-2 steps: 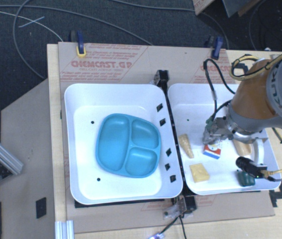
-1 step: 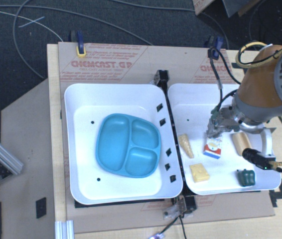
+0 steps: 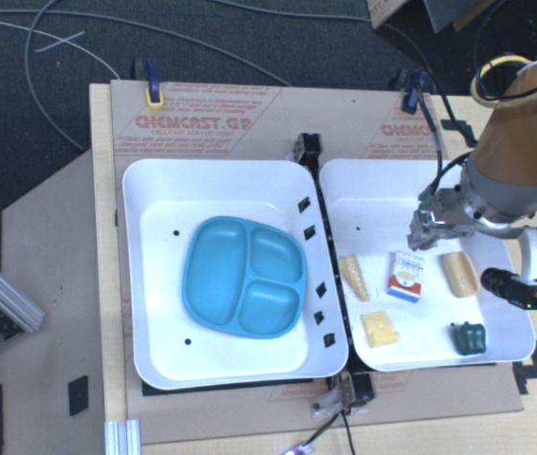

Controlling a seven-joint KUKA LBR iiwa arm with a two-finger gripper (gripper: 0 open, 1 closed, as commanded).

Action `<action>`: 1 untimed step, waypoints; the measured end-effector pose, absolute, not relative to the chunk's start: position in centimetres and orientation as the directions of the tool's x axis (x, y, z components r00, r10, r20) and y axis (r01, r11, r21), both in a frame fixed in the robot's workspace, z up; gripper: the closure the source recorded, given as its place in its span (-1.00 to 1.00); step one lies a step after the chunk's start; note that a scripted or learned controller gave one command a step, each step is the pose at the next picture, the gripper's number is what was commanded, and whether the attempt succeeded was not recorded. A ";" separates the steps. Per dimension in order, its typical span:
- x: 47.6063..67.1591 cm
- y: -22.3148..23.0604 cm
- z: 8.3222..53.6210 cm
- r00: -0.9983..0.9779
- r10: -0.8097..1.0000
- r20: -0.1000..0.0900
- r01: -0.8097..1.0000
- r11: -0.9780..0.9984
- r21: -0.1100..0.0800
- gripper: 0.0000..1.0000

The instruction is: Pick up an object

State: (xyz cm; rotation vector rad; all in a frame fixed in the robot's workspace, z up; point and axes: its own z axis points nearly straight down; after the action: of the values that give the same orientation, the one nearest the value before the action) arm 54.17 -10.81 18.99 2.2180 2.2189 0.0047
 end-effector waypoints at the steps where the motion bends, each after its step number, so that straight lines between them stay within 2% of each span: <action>1: 54.3 -10.8 24.4 -0.001 1.000 -0.001 1.000 0.001 0.007 1.00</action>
State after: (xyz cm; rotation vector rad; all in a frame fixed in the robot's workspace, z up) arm 54.34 -10.83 24.40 2.2160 2.2185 0.0068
